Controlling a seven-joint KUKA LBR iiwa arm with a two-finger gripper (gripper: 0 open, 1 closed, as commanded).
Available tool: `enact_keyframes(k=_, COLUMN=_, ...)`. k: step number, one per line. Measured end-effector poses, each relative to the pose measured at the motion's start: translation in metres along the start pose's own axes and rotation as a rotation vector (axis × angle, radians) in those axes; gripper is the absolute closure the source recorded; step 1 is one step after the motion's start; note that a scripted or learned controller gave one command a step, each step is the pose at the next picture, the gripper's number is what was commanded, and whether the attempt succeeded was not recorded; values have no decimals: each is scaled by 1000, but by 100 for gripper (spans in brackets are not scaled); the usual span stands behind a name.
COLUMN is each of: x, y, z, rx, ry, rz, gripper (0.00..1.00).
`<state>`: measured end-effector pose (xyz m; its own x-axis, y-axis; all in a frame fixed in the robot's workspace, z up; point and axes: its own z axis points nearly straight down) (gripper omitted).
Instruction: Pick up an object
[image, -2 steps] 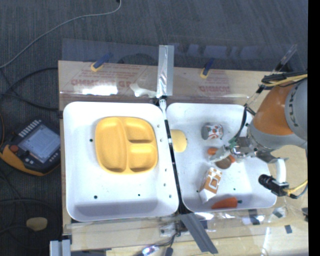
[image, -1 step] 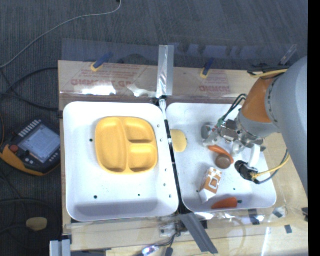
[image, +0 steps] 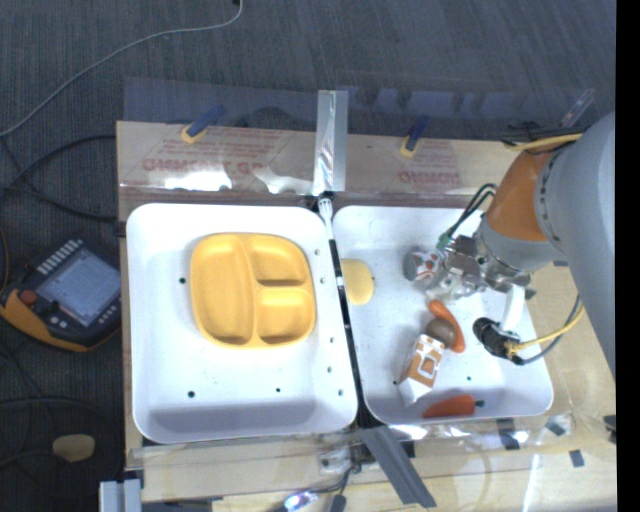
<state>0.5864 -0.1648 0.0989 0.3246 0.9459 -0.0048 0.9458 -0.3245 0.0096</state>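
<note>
**Arm low over the right bin, nothing clearly gripped**

At the far left, on the dark floor, a handheld control pad (image: 62, 293) with a small screen lay beside the worktop (image: 135, 165), its cable trailing off across the carpet. The left bin (image: 150, 400) sat on the worktop and carried a yellow divided tray (image: 252, 288), lying flat near the middle of the bin, a little toward the far side. A strip of silver tape (image: 330, 140) ran up the back board above the seam where the two bins met.

Just right of that seam, in the right bin (image: 380, 405), a pale yellow round piece (image: 357, 281) rested against the bin's left wall. Further right lay a cluster of small things: a small white and orange carton (image: 425, 364) tilted near the front, an orange carrot-like toy (image: 451, 405) lying along the front wall, and an orange and brown curved piece (image: 446, 324) just above the carton.

The pincer (image: 440, 268) hung low over the far part of the right bin, close to a small grey and red item beneath its tip. Whether its fingers were spread or pressed together could not be told. The grey arm (image: 585, 220) with its orange band entered from the right.
</note>
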Motion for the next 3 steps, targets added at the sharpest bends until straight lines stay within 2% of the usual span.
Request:
enact_keyframes(k=1, x=41, y=-4, z=-99, rx=11, ry=0, rz=146, gripper=100)
enact_keyframes(k=2, x=103, y=8, z=-104, rx=13, ry=-3, rz=397, gripper=100)
enact_keyframes(k=3, x=166, y=16, z=-130, rx=12, ry=-4, rz=573, gripper=100)
